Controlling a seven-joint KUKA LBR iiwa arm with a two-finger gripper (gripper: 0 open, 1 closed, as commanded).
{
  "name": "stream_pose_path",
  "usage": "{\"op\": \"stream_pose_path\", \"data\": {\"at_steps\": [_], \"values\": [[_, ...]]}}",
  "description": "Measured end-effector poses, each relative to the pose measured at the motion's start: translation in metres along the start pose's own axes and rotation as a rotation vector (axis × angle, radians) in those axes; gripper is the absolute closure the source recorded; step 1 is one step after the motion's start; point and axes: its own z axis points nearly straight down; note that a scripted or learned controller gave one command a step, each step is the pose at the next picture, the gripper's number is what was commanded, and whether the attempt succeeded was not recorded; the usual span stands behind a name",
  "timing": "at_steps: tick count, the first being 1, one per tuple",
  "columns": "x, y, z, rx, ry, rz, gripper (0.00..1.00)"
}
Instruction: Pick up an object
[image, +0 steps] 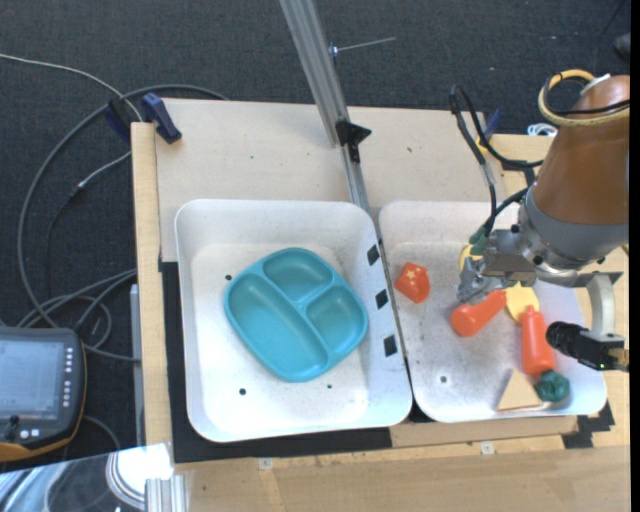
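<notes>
In the right bin (440, 390) lie several toy foods. An orange-red strawberry-like piece (412, 282) sits near the bin's left wall. An orange cylinder (477, 314) lies tilted in the middle, with a yellow piece (521, 300) just right of it. A carrot (537, 347) with a green top (551, 387) lies further right, and a tan wedge (519, 393) rests at the front. My gripper (481, 283) hangs directly above the orange cylinder's upper end, touching or nearly touching it. The arm's grey and orange body hides part of the bin behind it.
The left bin (200, 300) holds a teal divided plate (295, 312). A metal pole (322, 70) slants across the bench from the top. Cables (478, 130) run along the right bin's back. A black device with a screen (35, 385) sits off the bench at left.
</notes>
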Motion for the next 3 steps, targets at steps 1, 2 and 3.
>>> {"op": "stream_pose_path", "data": {"at_steps": [1, 2, 3], "values": [[0.054, -0.009, 0.002, 0.003, 0.0, -0.003, 1.0], [0.104, -0.003, 0.001, -0.008, -0.004, -0.003, 1.0], [0.15, 0.003, 0.02, 0.001, -0.005, -0.002, 1.0]]}}
